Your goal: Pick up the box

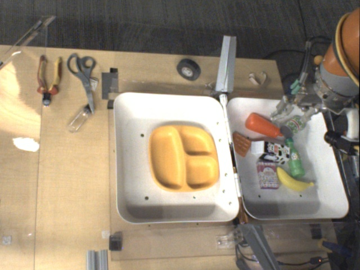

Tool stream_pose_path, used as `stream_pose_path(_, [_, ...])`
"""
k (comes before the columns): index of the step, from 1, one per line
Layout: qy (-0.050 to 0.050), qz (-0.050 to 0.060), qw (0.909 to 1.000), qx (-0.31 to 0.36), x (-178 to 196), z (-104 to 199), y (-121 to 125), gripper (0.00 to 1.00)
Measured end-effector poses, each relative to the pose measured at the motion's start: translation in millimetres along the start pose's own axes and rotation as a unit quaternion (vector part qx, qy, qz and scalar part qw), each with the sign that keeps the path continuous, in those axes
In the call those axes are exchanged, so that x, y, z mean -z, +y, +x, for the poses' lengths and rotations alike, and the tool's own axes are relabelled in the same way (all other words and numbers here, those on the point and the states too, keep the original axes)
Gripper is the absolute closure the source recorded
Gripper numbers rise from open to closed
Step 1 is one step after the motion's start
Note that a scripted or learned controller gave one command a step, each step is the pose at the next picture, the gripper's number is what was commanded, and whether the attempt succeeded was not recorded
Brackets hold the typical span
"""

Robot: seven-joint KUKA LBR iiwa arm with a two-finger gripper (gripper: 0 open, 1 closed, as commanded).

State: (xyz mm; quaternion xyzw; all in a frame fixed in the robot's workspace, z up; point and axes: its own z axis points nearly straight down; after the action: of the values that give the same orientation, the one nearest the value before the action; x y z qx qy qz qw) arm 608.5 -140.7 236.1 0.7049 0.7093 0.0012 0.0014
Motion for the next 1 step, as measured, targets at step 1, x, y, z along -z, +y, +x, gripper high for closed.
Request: stream_pose_path(1, [0.0, 0.0, 1.0, 0.007, -77.3, 26.7, -71.1, 0.0])
